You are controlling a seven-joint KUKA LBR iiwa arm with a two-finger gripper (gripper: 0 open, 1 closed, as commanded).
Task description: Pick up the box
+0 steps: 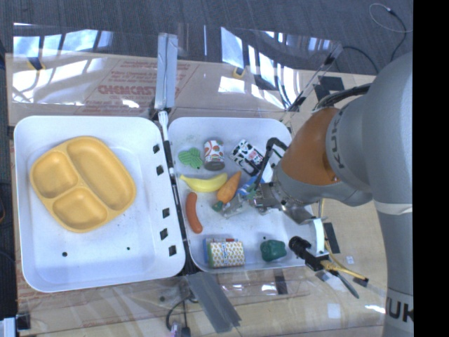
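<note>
box (225, 253) nr front rim, 2 white bins (42, 258), clear sheeting behind

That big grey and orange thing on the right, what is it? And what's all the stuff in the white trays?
It is a robot arm, grey with an orange band near its wrist. The picture comes from one camera fixed above the bench, looking down at a slant, and the arm reaches in from the right.

At the arm's end is a gripper, like a hand with two fingers. It is low in the right bin, close to the carrot. I can't tell whether it is holding anything.

That bin also has a banana, a green leaf toy, a small can, a black-and-white spotted toy, a red sausage, a dark green lump and a colourful box, which the arm is meant to pick up.

The left bin holds a yellow divided plate.
</note>
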